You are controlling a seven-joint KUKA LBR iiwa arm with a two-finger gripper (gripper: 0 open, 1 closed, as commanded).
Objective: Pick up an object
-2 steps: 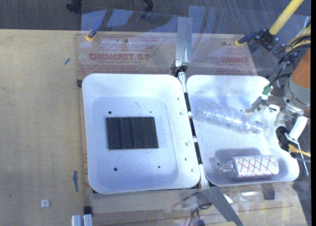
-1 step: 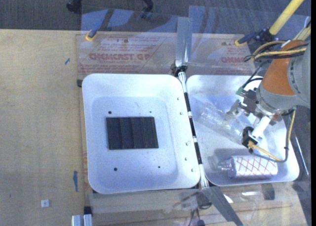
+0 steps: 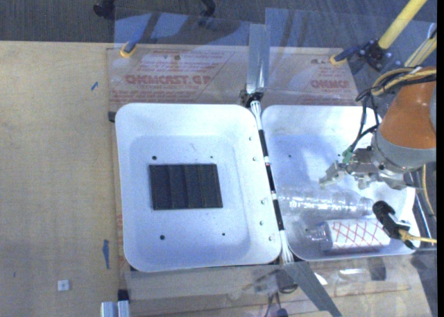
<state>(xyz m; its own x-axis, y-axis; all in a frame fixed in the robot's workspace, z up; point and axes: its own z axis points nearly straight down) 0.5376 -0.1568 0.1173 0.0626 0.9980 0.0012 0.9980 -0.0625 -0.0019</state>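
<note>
Two shallow white bins are carried side by side on the wooden bench [image 3: 48, 170]. In the left bin [image 3: 132, 128] a flat, dark, ribbed rectangular pad [image 3: 186, 186] is laid at the middle. In the right bin [image 3: 298, 128] a clear plastic bottle [image 3: 326, 204] lies beside a red-and-white checked tube [image 3: 350, 234], nearer the front rim. The claw [image 3: 341, 170] is seen above the bottle; whether it is apart or together cannot be told.

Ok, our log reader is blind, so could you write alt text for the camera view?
The grey arm's claw hangs over the right white bin, above a clear plastic bottle and a red-checked white tube. The left white bin holds a flat dark rectangular block.
</note>
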